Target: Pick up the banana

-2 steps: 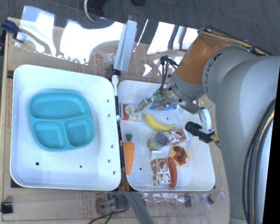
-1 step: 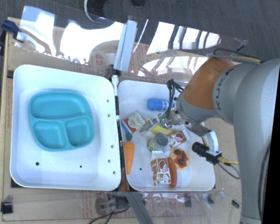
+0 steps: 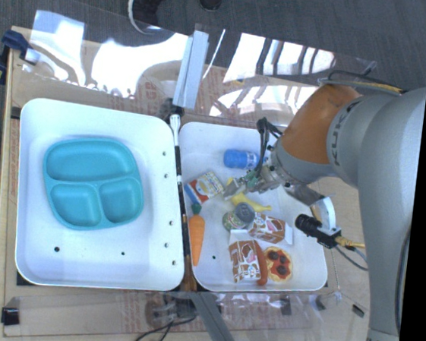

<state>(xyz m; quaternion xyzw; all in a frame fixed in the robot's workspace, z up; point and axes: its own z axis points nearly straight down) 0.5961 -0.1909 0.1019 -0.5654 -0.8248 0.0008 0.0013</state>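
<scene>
The arm (image 3: pixel 369 138) entered from the right of the frame, grey with an orange band (image 3: pixel 319 124), and bent down into the right bin (image 3: pixel 201 138). Its tool (image 3: pixel 251 180) sat low in the upper middle of that bin, among the clutter. Whether the tool was released or clenched could not be told; its tips blurred into the items beneath it.

The banana (image 3: pixel 249 206) lay in the middle of the right bin, just below the tool, a small yellow shape partly covered by neighbouring things. Nothing showed it lifted.

A blue bottle (image 3: pixel 239 159) lay on its side near the top of the right bin, just left of the tool. A small packet (image 3: pixel 207 184) with red and white print lay left of the banana. A carrot (image 3: pixel 195 237) lay along the bin's left wall, pointing down the frame. A greenish can (image 3: pixel 235 221) rested just below the banana, touching a red and white box (image 3: pixel 266 228) to its right. Lower still lay a brown printed carton (image 3: pixel 245 260), and beside it a pizza slice (image 3: pixel 279 264) toward the bin's lower right corner.

The left bin (image 3: pixel 35 119) held a teal divided tray (image 3: pixel 93 181), set in its upper left part, with one long compartment and two smaller ones.

Both bins rested side by side on the tabletop (image 3: pixel 67 306). A black cylinder (image 3: pixel 312 227) with a cable jutted from the arm over the right bin's right edge.
</scene>
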